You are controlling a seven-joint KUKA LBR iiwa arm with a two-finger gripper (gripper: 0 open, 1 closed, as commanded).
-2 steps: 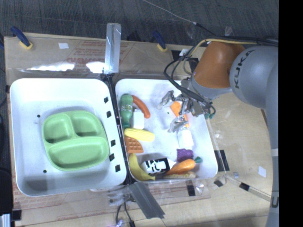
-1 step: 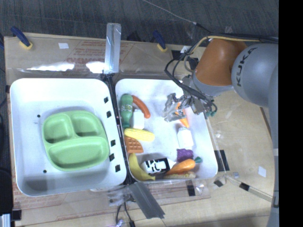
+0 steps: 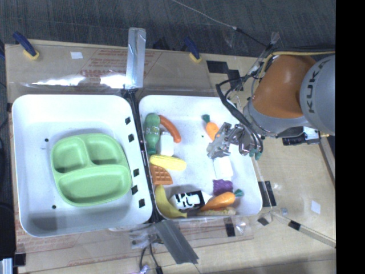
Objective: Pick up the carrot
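Observation:
Two carrots lie in the right bin (image 3: 188,104). A small orange carrot (image 3: 211,129) with a green top lies near the middle of the back, just left of and above my gripper. A longer carrot (image 3: 220,200) with a green top rests against the front wall, below a purple bunch of grapes (image 3: 222,185). My gripper (image 3: 233,146) hangs over the right half of this bin, with its metal fingers (image 3: 218,146) apart and nothing between them. It stands open, about a finger's length to the right of the small carrot.
The right bin also holds a green cucumber (image 3: 151,131), an orange sausage (image 3: 170,129), a yellow corn cob (image 3: 169,163), a waffle (image 3: 161,177), a banana (image 3: 165,205), a black-and-white piece (image 3: 188,199) and a white block (image 3: 223,168). A green divided plate (image 3: 88,167) sits in the left bin (image 3: 23,153).

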